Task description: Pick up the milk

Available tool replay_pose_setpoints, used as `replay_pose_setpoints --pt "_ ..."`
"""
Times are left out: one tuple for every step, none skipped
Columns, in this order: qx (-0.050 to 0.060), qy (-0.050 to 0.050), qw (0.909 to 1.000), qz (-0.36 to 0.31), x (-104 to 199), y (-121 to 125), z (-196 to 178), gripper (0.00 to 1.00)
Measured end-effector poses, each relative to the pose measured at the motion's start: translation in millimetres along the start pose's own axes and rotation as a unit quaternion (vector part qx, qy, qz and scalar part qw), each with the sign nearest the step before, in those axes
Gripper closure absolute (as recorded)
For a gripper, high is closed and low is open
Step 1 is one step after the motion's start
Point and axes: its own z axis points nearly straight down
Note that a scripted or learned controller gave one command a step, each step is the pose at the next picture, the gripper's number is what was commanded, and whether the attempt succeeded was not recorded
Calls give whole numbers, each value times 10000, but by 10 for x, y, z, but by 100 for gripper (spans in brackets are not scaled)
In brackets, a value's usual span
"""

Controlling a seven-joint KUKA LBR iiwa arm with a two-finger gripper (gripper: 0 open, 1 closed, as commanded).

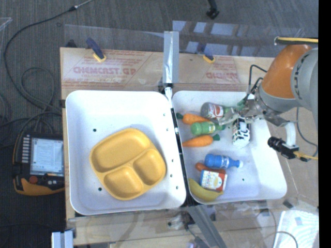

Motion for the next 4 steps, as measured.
replay_pose_setpoints --pt "-49 -29 10000 18 -39 32 -158 100" --pt "-32 -21 10000 17 -34 23 -143 0" --pt "41 5 10000 48 -8 12 -49 0" --pt "-21 -25 9998 180 -46 -64 -15 0"
